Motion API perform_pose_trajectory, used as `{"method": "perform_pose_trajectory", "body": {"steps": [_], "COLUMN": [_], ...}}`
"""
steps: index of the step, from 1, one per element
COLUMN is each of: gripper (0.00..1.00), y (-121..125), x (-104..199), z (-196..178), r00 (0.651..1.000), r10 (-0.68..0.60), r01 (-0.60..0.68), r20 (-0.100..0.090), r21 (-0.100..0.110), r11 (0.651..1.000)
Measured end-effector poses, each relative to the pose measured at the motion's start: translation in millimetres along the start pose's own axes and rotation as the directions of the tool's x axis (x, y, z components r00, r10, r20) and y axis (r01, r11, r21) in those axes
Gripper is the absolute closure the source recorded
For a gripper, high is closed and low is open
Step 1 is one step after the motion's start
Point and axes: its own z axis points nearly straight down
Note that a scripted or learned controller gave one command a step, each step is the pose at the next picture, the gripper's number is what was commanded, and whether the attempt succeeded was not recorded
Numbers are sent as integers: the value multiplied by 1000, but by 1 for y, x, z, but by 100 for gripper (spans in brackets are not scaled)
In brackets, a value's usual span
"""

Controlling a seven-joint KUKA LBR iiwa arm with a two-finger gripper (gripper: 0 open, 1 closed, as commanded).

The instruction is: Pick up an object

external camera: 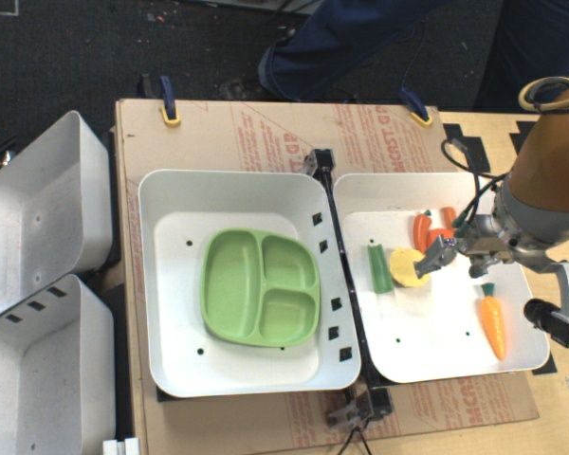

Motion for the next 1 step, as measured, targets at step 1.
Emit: {"method": "perform_pose_trajectory", "body": {"steps": [1], "gripper": [0], "y": [2], "x": [0], "z": [-6], "r00": [1000], "r10": [-3], "r01": [3], "r20": [2], "r21": [-11], "r11": [1000]}}
